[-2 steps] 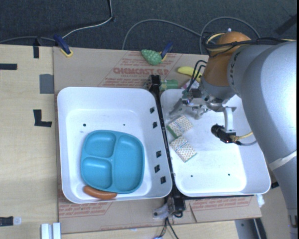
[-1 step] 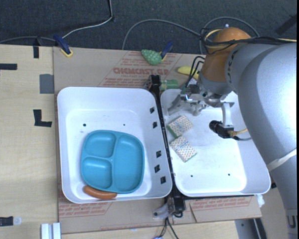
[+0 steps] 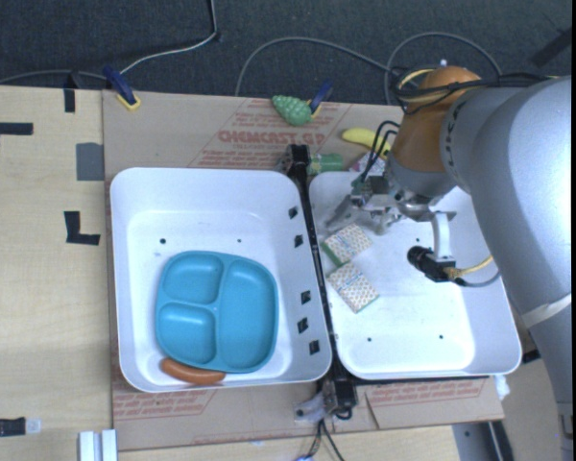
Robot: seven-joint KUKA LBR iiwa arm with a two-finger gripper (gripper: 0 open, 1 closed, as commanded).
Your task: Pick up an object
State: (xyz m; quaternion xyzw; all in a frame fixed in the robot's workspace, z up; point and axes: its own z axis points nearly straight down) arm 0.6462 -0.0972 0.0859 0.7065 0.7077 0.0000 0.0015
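A blue divided plate (image 3: 217,310) and orange sausage (image 3: 192,373) lie in the white left bin (image 3: 134,257).

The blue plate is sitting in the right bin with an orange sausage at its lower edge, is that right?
Not quite. The camera view shows the blue plate in the left bin, not the right one. The orange sausage does lie at its lower edge.

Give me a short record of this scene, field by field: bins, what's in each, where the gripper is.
left bin: blue divided plate, orange sausage-shaped item at the plate's near edge
right bin: two checkered packets, one nearer the gripper, one below it
gripper: over the right bin's upper left, just above the upper packet
behind bins: green object, yellow object on cardboard
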